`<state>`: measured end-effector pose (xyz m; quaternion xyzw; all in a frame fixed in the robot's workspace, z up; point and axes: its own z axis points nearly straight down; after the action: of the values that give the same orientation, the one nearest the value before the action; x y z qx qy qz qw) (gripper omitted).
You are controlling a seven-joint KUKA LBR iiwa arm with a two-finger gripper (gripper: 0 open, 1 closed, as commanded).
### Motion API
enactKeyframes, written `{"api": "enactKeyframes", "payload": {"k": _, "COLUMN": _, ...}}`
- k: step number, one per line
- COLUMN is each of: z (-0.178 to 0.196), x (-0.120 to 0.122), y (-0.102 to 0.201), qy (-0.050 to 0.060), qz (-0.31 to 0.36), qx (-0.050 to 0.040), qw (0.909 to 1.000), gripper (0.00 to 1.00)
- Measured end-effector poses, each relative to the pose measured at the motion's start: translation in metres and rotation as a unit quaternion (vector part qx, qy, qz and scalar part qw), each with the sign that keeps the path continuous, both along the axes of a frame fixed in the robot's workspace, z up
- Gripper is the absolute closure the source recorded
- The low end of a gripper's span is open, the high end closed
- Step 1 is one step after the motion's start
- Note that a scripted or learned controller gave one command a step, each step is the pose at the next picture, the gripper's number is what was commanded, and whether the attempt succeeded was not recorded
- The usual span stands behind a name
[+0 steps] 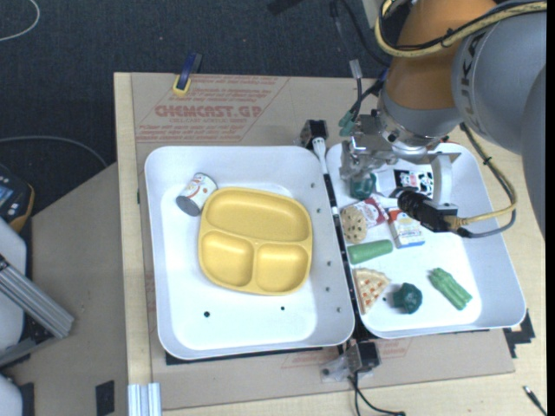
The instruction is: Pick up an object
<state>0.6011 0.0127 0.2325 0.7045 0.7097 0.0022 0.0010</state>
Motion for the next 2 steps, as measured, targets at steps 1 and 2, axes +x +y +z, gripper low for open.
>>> {"api": "enactKeyframes", "payload": {"k": 1, "z": 0.002, "x": 0.000, "y": 0.005, "qy": 0.001, "qz": -0.003, "qx": -0.0008, "qw": 1.0000, "gripper": 1.00}}
{"api": "enactKeyframes", "payload": {"k": 2, "z": -0.013, "x": 0.000, "y": 0.016, "qy": 0.004, "qz": -0.003, "qx": -0.0008, "qw": 1.0000, "gripper": 1.00}}
